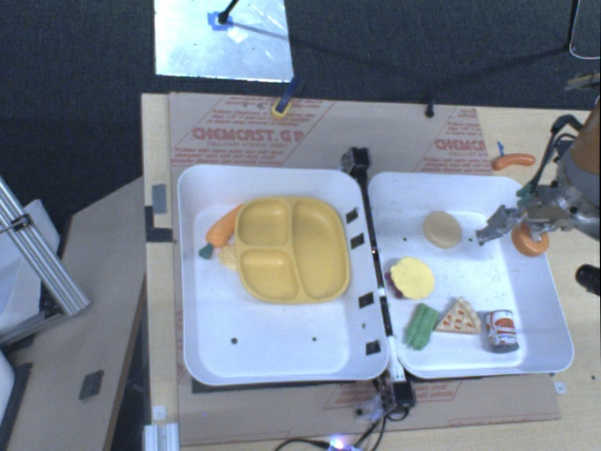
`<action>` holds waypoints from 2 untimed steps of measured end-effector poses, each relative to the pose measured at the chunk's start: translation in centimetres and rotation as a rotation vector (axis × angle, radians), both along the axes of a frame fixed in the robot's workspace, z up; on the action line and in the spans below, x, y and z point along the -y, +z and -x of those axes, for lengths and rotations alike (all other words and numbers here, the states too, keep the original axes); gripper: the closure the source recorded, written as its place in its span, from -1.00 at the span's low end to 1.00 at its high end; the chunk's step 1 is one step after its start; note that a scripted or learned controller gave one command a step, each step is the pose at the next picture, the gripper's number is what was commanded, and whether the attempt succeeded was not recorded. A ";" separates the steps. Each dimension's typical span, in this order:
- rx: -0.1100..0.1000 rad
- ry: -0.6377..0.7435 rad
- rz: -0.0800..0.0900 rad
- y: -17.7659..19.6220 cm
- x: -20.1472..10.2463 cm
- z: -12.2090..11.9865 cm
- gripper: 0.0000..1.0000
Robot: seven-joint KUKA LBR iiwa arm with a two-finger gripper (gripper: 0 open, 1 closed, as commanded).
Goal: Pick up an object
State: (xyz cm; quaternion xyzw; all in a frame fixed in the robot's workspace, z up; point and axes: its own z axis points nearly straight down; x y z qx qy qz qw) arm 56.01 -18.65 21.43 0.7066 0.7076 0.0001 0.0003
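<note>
The right bin [554, 346] holds a beige round bun [441, 229], a yellow-topped round piece [412, 277], a green pod-like item [422, 326], a pizza slice [458, 317] and a small can [500, 331]. My gripper [492, 226] reaches in from the right over the bin's upper right part. It hangs just right of the bun, apart from it, with nothing visibly held. The left bin [282, 365] carries a yellow divided plate [289, 249] with a carrot [222, 226] at its left edge.
An orange sausage-shaped toy [513, 162] lies on the cardboard beyond the right bin. A small orange piece [531, 242] sits by the bin's right rim under the arm. A black divider [371, 261] runs between the bins. A shiny metal sheet [223, 26] lies at the far back.
</note>
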 end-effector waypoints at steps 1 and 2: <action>0.000 0.000 0.000 -4.1 0.3 -0.2 -1.00; -0.001 0.000 0.000 -8.2 0.4 -0.5 -1.00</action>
